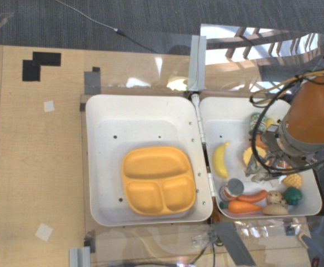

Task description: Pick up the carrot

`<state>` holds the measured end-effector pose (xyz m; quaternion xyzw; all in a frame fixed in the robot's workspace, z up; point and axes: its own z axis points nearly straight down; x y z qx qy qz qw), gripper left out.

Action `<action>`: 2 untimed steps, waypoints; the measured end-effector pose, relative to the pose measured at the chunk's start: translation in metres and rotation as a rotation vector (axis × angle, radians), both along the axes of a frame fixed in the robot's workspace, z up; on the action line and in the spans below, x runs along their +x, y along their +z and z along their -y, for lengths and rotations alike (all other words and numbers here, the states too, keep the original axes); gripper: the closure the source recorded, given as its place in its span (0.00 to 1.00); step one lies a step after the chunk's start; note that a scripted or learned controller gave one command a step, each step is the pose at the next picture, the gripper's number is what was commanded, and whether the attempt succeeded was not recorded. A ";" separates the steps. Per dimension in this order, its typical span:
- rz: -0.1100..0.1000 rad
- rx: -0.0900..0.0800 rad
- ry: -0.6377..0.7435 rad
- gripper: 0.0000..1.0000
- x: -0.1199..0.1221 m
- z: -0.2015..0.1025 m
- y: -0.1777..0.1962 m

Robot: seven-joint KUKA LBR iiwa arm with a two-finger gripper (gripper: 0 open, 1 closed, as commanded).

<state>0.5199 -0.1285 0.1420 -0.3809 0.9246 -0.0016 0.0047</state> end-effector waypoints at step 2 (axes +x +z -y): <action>-0.005 0.001 -0.140 1.00 0.006 0.046 -0.039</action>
